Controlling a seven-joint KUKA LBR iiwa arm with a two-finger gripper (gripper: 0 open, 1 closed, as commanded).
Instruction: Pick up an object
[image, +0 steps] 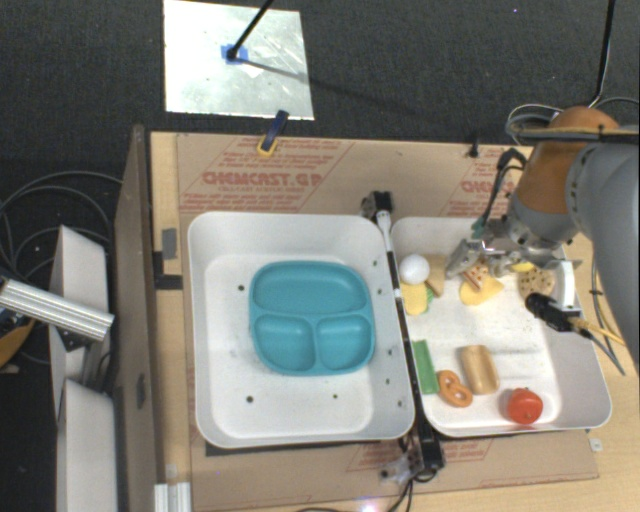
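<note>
Pincer (478, 262) just above yellow piece (481, 290)

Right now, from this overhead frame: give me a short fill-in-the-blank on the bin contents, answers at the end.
1. The teal divided tray lies in the ____ bin of the view.
2. The red tomato sits near the right bin's ____ corner in the view.
3. The white ball lies against the right bin's ____ wall.
4. The gripper is over the ____ bin.

Missing words: left; lower right; left; right
</note>
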